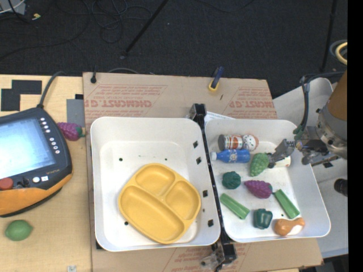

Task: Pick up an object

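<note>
The gripper reaches into the right bin from the right; its dark fingers hang just beside the green grapes — whether they are spread or closed cannot be told. Nearby lie a can, a blue bottle and purple grapes. The left bin holds a yellow divided plate.
</note>
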Action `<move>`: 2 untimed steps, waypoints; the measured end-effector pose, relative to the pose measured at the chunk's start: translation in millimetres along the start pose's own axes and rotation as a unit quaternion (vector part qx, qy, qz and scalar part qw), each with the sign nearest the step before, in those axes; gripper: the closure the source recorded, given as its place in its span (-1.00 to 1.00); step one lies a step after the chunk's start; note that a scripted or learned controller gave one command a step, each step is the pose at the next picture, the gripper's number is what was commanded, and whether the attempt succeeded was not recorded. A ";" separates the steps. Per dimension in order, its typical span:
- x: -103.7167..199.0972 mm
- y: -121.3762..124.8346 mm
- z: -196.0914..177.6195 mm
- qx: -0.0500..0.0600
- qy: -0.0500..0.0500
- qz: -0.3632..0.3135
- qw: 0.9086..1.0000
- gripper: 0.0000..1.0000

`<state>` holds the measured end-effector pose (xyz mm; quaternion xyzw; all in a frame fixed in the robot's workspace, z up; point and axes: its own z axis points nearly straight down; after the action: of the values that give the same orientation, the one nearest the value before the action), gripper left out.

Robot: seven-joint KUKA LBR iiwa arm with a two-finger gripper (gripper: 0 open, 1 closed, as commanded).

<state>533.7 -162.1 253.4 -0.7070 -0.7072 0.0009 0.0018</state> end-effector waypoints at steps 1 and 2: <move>14.0 -48.0 172.0 0.001 0.000 0.000 1.000 -1.00; 29.3 -58.1 166.0 -0.001 0.000 0.001 1.000 -1.00</move>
<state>474.9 -132.6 87.6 -0.7074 -0.7069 0.0004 0.0015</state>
